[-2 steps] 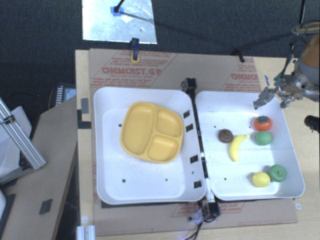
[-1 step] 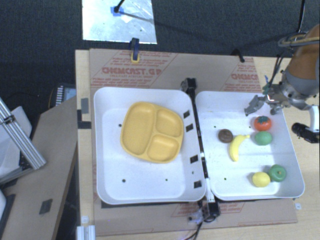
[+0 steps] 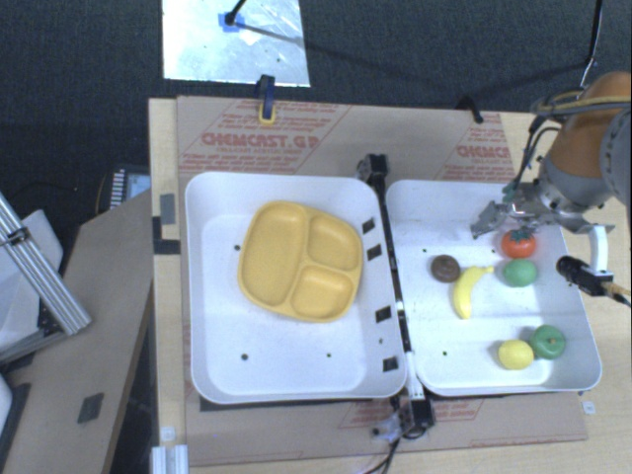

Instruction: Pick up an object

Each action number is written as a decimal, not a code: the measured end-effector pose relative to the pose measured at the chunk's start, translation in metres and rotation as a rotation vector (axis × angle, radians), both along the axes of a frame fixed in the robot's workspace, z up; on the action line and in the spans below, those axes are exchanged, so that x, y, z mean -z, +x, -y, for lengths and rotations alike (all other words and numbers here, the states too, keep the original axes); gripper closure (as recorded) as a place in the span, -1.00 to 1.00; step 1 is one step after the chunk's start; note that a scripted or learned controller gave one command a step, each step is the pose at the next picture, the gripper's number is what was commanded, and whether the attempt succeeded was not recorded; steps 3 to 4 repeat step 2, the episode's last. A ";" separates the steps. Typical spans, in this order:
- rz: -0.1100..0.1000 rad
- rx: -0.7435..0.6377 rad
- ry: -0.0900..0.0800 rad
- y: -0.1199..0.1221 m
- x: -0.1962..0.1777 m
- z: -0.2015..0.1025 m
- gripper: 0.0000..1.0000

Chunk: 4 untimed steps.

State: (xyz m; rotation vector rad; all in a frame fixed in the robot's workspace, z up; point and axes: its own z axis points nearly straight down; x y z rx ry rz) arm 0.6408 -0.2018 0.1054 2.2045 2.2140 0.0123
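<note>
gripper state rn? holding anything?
Gripper: over the right bin, just above the tomato. Open or closed cannot be told; no object seen between its fingers.

The arm (image 3: 592, 136) runs off the right edge, and its jaws partly hide the tomato (image 3: 519, 245).

A yellow divided plate (image 3: 299, 261) is seen lying in the left white bin (image 3: 212, 363), its three compartments turned upward. Both bins are set on a brown cardboard sheet (image 3: 296, 136) printed with red lettering, which is held at its far edge by a yellow and blue clamp (image 3: 267, 100). Beyond the bench, a shiny silver square (image 3: 235, 28) is laid on dark carpet. An aluminium frame rail (image 3: 35, 270) is visible at the left edge.
</note>
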 end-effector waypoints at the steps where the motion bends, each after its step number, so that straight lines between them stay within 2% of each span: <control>1: -0.015 -0.002 0.005 0.001 0.021 0.000 -1.00; 2: -0.011 -0.004 0.004 0.002 0.009 0.000 1.00; 4: -0.011 -0.004 0.004 0.002 0.009 0.000 1.00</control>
